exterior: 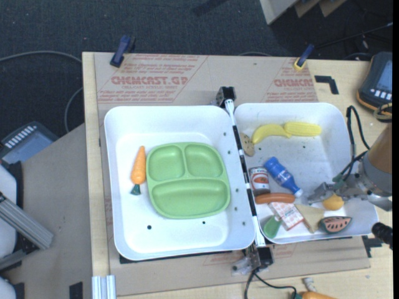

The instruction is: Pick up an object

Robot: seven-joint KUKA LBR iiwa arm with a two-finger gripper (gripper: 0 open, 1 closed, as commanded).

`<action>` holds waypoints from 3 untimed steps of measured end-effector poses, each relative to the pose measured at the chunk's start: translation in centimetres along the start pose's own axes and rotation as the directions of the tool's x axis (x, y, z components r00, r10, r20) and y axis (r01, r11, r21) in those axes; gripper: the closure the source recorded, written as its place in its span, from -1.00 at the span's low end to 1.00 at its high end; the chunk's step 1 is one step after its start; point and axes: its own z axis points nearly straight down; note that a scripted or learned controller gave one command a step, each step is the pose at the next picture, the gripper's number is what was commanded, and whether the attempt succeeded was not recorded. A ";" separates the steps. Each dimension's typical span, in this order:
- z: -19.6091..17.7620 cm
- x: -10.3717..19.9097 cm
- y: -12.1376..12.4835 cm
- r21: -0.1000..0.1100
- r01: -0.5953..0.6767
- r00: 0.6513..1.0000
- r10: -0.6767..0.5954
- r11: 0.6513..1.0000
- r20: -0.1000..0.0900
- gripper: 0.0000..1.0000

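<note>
In the lower right of the frame, the gripper (pixel 330 195) sits low over the right bin (pixel 324 114), its grey fingers spread either side of a small yellow-orange rounded object (pixel 334 202), perhaps a toy fruit; whether they actually touch it cannot be told. Just below that object lies a toy watermelon slice (pixel 335 223), red with dark seeds and a green rind.

To the left in the same bin are a blue bottle (pixel 282 175) with a white cap, a small can (pixel 259 179) with a red and white label too small to read, a toy hot dog sausage (pixel 275 198), a flat red and white packet (pixel 288 215) with unreadable print, and a green piece (pixel 270 227). Near the bin's upper edge lie a banana (pixel 269 133) and a corn cob (pixel 303 129), touching end to end.

The left bin (pixel 124 229) holds a green divided plate (pixel 187 180) with a toy carrot (pixel 138 169) beside its left edge.

The brown board (pixel 187 80) under the bins bears red print reading "CHEMCAST GP".
</note>
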 end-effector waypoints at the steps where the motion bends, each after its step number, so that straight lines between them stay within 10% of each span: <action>1: -1.0 -0.2 0.1 -0.005 -0.001 1.000 0.001 1.000 0.006 1.00; 3: -8.0 2.7 0.1 -0.007 0.000 1.000 0.001 1.000 0.008 1.00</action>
